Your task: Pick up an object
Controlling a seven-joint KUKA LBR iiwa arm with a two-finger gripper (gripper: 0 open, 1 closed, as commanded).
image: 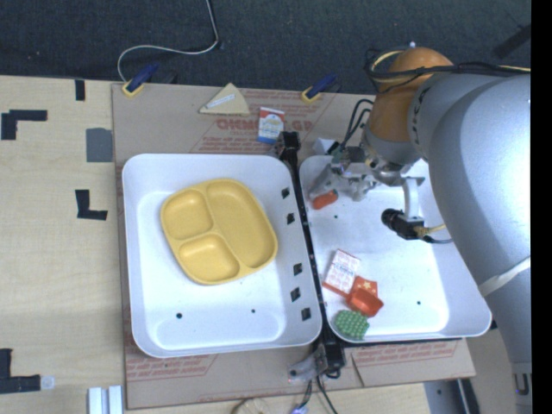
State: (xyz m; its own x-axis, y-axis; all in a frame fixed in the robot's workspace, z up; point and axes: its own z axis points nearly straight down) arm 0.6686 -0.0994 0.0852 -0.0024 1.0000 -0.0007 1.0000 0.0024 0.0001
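In the right bin [431, 317] lie a small orange piece [323, 200] near the top left corner, a red and white packet [341, 272], a red block [365, 297] and a green round thing [351, 323] along the left wall. My gripper [342, 176] hangs low over the bin's top left corner, just above and right of the orange piece. I see nothing held in it. The grey arm with its orange band [405, 76] covers the bin's right side.
The left bin [147, 317] holds a yellow divided plate [218, 229]. A black divider [302, 231] runs between the bins. A small red and white box [271, 126] and a tan wedge [226, 100] lie on the cardboard behind the bins.
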